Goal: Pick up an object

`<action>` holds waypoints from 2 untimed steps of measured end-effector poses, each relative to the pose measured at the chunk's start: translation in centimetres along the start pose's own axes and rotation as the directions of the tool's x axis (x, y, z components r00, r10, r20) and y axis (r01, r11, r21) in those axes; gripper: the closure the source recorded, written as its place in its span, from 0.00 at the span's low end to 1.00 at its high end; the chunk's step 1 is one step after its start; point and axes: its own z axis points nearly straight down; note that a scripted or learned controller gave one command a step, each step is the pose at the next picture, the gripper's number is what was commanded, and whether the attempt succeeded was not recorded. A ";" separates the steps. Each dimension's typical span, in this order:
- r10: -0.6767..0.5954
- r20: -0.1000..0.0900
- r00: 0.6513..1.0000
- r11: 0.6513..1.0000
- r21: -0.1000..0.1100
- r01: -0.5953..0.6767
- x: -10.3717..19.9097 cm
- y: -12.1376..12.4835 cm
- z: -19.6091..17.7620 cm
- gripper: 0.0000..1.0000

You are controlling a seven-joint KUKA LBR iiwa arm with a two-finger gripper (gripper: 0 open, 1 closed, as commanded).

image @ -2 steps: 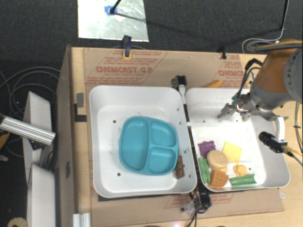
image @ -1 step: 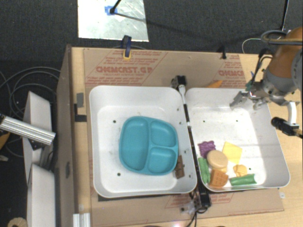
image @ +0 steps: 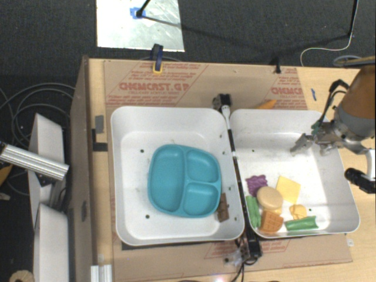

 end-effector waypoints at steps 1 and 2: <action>-0.007 0.002 1.000 1.000 -0.010 0.007 1.8 6.7 1.8 0.00; 0.001 0.001 1.000 1.000 -0.002 -0.001 0.2 2.9 0.0 0.00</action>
